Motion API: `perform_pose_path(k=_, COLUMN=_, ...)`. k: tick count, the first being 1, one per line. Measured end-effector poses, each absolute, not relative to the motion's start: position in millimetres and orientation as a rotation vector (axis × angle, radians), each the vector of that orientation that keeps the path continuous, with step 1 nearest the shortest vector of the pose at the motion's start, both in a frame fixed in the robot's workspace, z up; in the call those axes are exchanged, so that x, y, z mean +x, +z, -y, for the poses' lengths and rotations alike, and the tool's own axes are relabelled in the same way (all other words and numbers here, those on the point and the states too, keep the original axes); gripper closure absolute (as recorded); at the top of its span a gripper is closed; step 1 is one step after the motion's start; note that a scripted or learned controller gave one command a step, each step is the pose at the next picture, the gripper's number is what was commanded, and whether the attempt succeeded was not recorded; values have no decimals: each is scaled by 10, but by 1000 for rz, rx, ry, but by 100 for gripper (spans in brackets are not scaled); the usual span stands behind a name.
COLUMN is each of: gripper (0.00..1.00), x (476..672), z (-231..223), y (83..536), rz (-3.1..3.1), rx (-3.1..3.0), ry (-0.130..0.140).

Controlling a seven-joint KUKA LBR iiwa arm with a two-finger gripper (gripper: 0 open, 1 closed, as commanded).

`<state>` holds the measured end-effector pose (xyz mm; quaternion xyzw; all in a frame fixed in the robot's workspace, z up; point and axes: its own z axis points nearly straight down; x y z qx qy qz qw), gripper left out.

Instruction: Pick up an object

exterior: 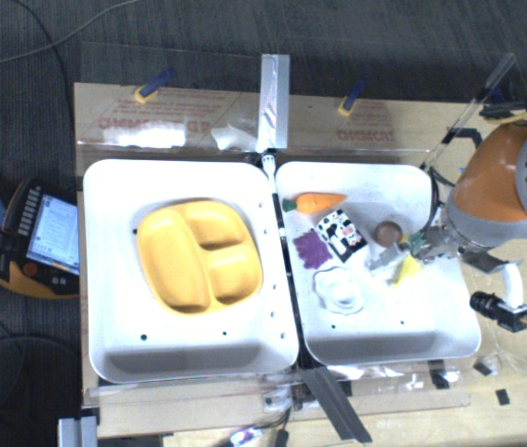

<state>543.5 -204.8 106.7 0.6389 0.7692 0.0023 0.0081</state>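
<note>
The tabletop (96,119) carries the two white bins, and the big picture is simple: the left bin (114,343) holds one thing, a yellow divided tray (198,254), while all the small pickable pieces sit in the right bin (450,329).

The arm (496,194) comes in low over the right bin's right wall, orange band plain to see, and the gripper (411,250) is down among the objects near that wall. Whether it is open or closed I cannot tell; the tip is too small and cluttered to read, and nothing is clearly held.

Now the candidates, biggest first. The black-and-white patterned block (341,232) lies mid-bin, with the orange carrot (319,202) just behind it and the purple piece (310,248) touching its left side. A clear round lid (340,293) rests toward the front. A small brown ball (388,232) sits just left of the gripper, and a yellow piece (405,270) lies right below the tip.

My read: this is the approach-to-grasp step, and the yellow piece or the brown ball is the likely target. To do it well, centre over one item alone, stay off the bin wall, close fully, then lift straight up. The ball may roll away if nudged.
</note>
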Motion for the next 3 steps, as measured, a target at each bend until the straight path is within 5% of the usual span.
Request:
perform_pose_path(k=1, gripper=0, x=5664, z=2077, y=913, rz=-2451, rx=1944, ry=15)
perform_pose_path(k=2, gripper=100, x=5670, z=2060, y=998, rz=-2453, rx=1945, ry=22)
perform_pose_path(k=3, gripper=100, x=6046, z=1822, y=2038, rz=-2238, rx=2204, ry=-6)
